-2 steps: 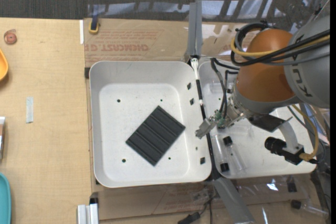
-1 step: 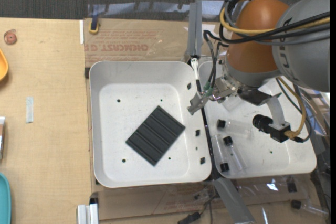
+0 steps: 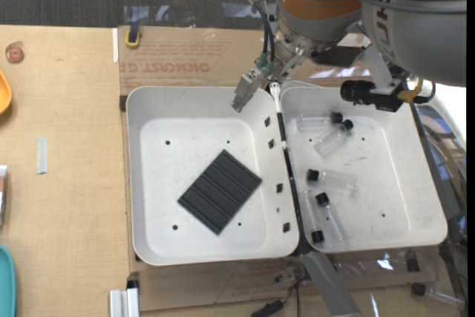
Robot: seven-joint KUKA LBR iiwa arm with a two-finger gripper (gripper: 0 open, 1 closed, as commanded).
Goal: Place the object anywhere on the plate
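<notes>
Just over the far rim of the left shallow white bin (image 3: 159, 159) hangs the grey two-finger gripper (image 3: 249, 91); whether it is spread or closed cannot be told. A dark grey ribbed rectangular plate (image 3: 220, 191) lies askew in that bin, while clear plastic black-capped vials (image 3: 330, 141) lie scattered in the right white bin (image 3: 401, 182).

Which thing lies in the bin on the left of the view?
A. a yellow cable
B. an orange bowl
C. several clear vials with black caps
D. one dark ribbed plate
D: the dark ribbed plate lies flat on the floor of the left bin, while the clear vials are in the right bin.
</notes>
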